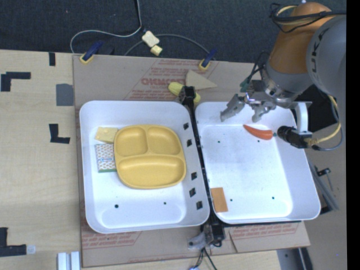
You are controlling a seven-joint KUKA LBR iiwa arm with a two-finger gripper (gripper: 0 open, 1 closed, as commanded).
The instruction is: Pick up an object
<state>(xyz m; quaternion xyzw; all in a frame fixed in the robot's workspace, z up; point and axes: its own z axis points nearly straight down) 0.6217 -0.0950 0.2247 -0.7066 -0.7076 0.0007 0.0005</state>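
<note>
My gripper (pixel 246 112) hangs open over the far edge of the right bin (pixel 253 207), its two grey fingers spread apart with nothing between them. An orange-red carrot-shaped piece (pixel 258 131) lies in that bin just in front of and slightly right of the fingertips, apart from them. A small flat orange-brown tile (pixel 218 199) rests near the right bin's front left corner.
The left bin (pixel 140 212) holds a yellow divided plate (pixel 149 156), a pale yellow block (pixel 106 134) and a patterned sponge-like block (pixel 104 157) beside it. A black divider (pixel 194 151) runs between the bins. Clamps and a cable lie on the cardboard behind.
</note>
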